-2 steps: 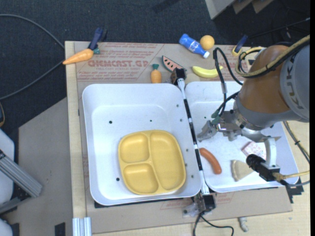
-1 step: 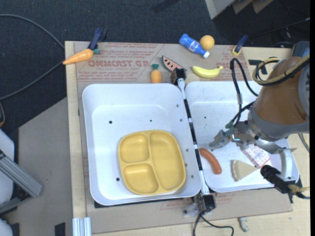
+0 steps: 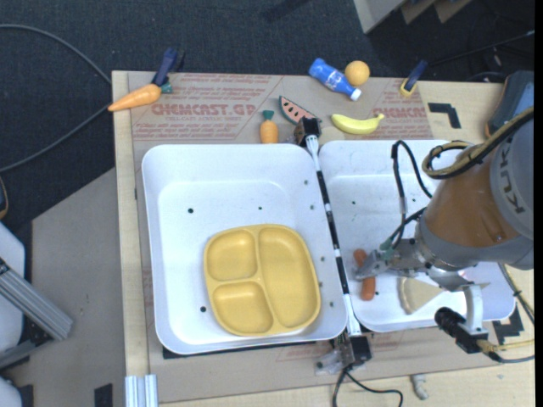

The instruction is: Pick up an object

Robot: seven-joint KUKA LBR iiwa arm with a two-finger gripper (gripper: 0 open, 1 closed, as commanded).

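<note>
One fixed camera sits above the surface [image 3: 127, 227] and looks down at a slant, far enough back to take in both white bins [image 3: 170, 176] side by side, the surface's far edge and dark floor [image 3: 68, 24] beyond

A small orange-red hot dog toy [image 3: 366, 287] lies flat near the left wall of the right bin [image 3: 373, 172], its upper end partly hidden; just right of it a pale tan wedge-shaped piece [image 3: 416, 294] lies flat on the bin floor.
</note>
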